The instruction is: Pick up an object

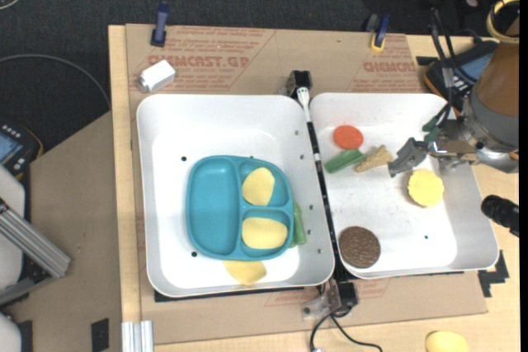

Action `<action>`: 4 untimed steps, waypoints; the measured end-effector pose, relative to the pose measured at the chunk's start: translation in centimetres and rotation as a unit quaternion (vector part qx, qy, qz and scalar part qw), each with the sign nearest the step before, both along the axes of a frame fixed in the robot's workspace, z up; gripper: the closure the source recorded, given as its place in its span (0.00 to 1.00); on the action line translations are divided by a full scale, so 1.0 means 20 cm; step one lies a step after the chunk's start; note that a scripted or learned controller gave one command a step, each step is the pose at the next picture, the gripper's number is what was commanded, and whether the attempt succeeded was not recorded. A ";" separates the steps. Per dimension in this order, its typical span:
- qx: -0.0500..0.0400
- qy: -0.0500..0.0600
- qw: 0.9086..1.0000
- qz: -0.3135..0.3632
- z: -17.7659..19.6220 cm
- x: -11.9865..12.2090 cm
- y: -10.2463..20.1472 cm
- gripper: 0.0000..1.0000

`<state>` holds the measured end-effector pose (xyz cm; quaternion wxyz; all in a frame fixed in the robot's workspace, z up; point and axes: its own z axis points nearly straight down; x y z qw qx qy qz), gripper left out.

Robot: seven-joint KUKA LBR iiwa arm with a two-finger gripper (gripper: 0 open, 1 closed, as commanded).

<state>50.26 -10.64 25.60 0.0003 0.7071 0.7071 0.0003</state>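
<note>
My gripper (pixel 419 143) hangs over the right bin (pixel 462 251), near its right side, open with nothing between its fingers. One dark finger (pixel 405 157) points down-left, close to a tan wedge (pixel 375 159). A yellow disc (pixel 426 188) lies just below the gripper. Left of the wedge are a green bean (pixel 343 161) and a red disc (pixel 348 136). A brown round cookie (pixel 360 246) sits at the bin's front left corner.
The left bin (pixel 165 144) holds a blue divided tray (pixel 214 206) with two yellow pieces (pixel 259 185) in it and another yellow piece (pixel 245 269) by its front edge. A white block (pixel 157 76) and blue clamps (pixel 160 23) stand behind the bins.
</note>
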 end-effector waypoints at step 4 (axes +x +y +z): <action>0.000 0.005 1.000 0.000 0.93 -0.12 0.45 1.00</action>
